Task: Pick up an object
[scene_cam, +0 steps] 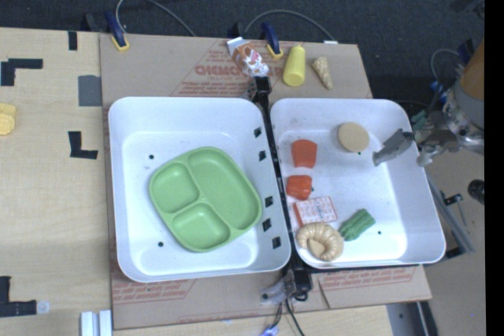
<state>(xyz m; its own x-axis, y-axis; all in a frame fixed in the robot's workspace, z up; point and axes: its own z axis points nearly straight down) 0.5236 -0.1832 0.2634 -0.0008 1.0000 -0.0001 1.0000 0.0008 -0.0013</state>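
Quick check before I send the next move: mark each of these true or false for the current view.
1. The green divided plate lies in the left bin. True.
2. The hand is over the left bin. False: it is at the right bin's right rim.
3. The croissant sits near the right bin's front edge. True.
4. The yellow bottle is inside the right bin. False: it lies on the cardboard behind the bins.

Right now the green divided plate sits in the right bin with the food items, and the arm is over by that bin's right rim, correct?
Not quite. The camera view shows the green divided plate alone in the left bin. The food items, such as the croissant, lie in the right bin, and the arm is at that bin's right rim.
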